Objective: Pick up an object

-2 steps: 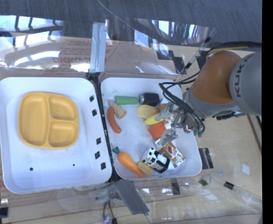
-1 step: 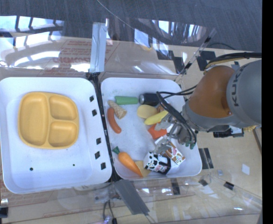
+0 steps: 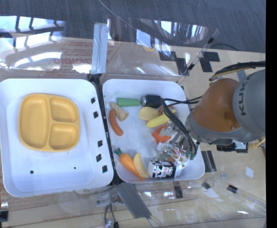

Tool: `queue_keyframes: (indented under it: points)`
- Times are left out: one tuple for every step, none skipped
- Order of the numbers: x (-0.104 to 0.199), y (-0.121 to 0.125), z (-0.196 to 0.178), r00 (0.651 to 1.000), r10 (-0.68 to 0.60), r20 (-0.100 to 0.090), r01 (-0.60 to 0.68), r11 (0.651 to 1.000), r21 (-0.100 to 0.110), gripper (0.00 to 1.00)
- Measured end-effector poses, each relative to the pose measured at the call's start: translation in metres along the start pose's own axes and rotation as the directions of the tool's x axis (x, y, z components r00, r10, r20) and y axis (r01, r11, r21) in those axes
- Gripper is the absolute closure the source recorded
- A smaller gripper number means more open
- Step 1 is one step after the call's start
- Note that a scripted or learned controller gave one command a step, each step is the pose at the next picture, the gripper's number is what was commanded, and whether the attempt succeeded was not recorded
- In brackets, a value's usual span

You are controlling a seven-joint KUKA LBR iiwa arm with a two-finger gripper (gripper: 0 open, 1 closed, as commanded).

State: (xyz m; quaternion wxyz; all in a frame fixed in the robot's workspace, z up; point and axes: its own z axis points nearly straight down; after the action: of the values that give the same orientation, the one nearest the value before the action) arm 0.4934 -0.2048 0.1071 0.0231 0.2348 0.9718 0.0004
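The right bin (image 3: 190, 95) holds several toy foods. A green stick (image 3: 128, 101) and a tan bread piece (image 3: 119, 111) lie at its far left, with a red sausage (image 3: 115, 123) below them. A yellow lemon (image 3: 147, 113) and a banana (image 3: 158, 121) sit mid-bin beside an orange-red piece (image 3: 160, 135). Along the near wall lie a carrot (image 3: 127, 162), a yellow slice (image 3: 139, 165) and a black-and-white carton (image 3: 162, 170). My gripper (image 3: 173, 149) is low in the bin's near right part, just above the carton and right of the orange-red piece.
The left bin (image 3: 5, 171) carries a yellow divided plate (image 3: 48, 121). A black hinge strip (image 3: 103, 127) separates the two bins. The grey and orange arm (image 3: 219, 110) covers the right bin's right edge. Clear plastic sheeting lies behind both bins.
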Motion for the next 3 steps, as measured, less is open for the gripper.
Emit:
queue_keyframes:
  points:
    - [-0.013,0.071,0.015,0.987,-0.152,-0.04,0.153,0.988,0.002,0.0]
    - [-0.014,0.071,0.005,0.987,-0.159,-0.039,0.159,0.987,0.004,1.0]
    - [-0.009,0.106,-0.144,0.964,-0.263,-0.031,0.263,0.965,-0.001,1.0]
